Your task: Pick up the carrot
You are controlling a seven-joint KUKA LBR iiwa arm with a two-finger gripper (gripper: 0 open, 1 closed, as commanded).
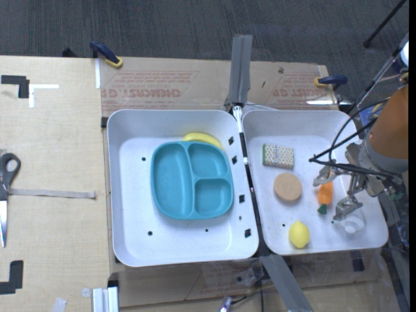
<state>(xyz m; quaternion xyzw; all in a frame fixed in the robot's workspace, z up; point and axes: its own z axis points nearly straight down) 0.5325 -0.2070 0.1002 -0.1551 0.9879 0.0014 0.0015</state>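
Observation:
The carrot (pixel 324 192) is a small orange piece with a green end. It lies on the floor of the right bin (pixel 312 127), towards that bin's right side. My gripper (pixel 333 195) hangs low over the same spot, reaching in from the right. It is open, with one metal finger (pixel 323 176) just above the carrot and the other (pixel 345 208) below and to its right. The carrot sits at the left edge of the gap and is not clamped.
The right bin also holds a speckled green sponge (pixel 278 155), a round tan biscuit (pixel 287 187) and a lemon (pixel 299 234). In the left bin (pixel 123 174), a blue divided plate (pixel 192 179) partly covers a yellow item (pixel 203 138). Black cables (pixel 338 149) trail above the gripper.

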